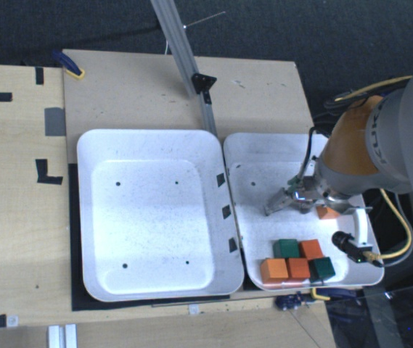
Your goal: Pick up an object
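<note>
Blocks sit clustered at the near end of the right bin (pixel 253 151): three orange blocks (pixel 274 270) (pixel 298 268) (pixel 311 249) and two green blocks (pixel 287 248) (pixel 322 268), touching one another in two short rows. A further small orange piece (pixel 327 212) shows just beside the wrist, partly hidden by the arm; what it is cannot be told. No brand, label or legible writing is visible on any block or bin. The gripper (pixel 273 207) hangs low over the middle of the right bin, apart from the cluster, pointing toward the divider between bins; whether it is released or clenched cannot be told, and nothing is seen in it. Two white bins in total; the left bin (pixel 90 151) shows four small dark dots on its floor. The grey arm (pixel 358 147) with orange band enters from the right.
</note>
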`<act>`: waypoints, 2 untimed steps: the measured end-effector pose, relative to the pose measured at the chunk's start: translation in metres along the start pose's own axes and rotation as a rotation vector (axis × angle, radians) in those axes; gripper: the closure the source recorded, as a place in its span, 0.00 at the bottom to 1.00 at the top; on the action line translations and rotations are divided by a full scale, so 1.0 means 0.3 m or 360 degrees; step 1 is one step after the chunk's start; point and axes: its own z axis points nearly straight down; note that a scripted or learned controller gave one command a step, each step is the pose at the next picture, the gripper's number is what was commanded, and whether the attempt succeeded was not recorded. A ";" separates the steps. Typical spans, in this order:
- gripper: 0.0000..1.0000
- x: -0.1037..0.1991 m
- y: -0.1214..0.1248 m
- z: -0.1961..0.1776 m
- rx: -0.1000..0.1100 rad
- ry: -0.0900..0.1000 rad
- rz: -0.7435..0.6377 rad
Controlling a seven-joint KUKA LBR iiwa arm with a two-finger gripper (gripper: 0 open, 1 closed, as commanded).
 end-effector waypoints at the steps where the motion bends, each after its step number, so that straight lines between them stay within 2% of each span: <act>1: 1.00 0.002 0.000 -0.038 0.0001 0.0004 -0.0002; 2: 1.00 -0.011 0.011 -0.182 -0.0008 0.0001 0.0002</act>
